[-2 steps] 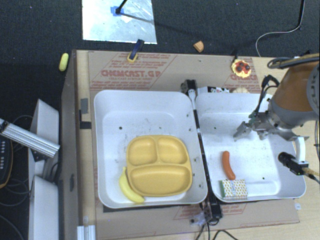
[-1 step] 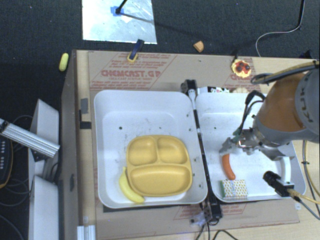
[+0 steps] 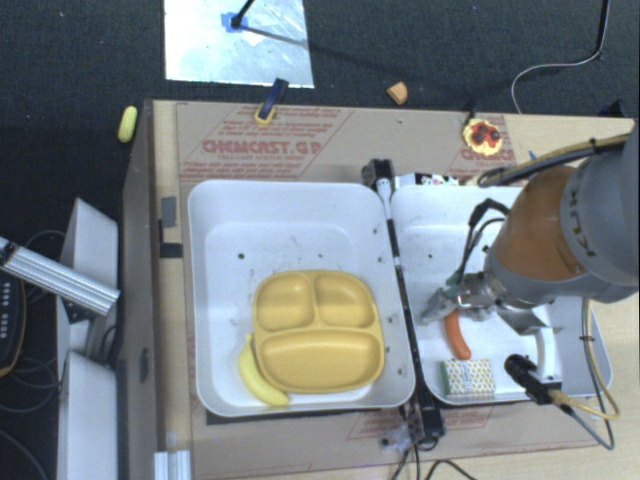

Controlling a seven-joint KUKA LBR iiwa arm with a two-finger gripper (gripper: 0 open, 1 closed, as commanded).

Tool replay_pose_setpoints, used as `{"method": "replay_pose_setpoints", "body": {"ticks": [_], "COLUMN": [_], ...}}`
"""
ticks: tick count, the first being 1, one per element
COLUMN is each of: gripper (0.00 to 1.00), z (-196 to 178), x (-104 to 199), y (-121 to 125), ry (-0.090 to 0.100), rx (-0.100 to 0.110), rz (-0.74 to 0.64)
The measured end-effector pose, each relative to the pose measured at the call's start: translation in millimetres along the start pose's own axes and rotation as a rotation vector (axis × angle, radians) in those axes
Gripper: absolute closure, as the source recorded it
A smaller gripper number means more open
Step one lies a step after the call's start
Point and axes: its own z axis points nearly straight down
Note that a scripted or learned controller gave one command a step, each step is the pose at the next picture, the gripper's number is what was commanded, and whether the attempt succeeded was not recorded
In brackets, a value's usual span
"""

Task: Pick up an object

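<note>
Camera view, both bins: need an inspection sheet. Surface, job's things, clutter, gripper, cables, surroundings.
Surface: two shallow white bins side by side, left bin and right bin, on a cardboard-covered bench.
Job's things: yellow three-compartment plastic tray with a yellow banana at its lower left edge, in the left bin; small orange carrot-like piece and pale patterned packet in the right bin.
Clutter: red and yellow round item and blue and yellow clip on the bench.
Gripper: gripper low in the right bin, just above the orange piece; finger state cannot be judged.
Cables: black cable along the arm; cable on the floor.
Surroundings: dark carpet, silver sheet, yellow piece, tan piece.
</note>
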Motion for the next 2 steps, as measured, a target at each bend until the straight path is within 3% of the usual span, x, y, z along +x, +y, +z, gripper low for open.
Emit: {"method": "replay_pose_setpoints", "body": {"ticks": [1,2], "gripper": [1.00,1.00], "z": [-10,-114], "x": [0,70], "y": [1,43], "ry": [0.001,0.001], "rx": [-0.002,-0.003], "rz": [-0.001,-0.003]}}
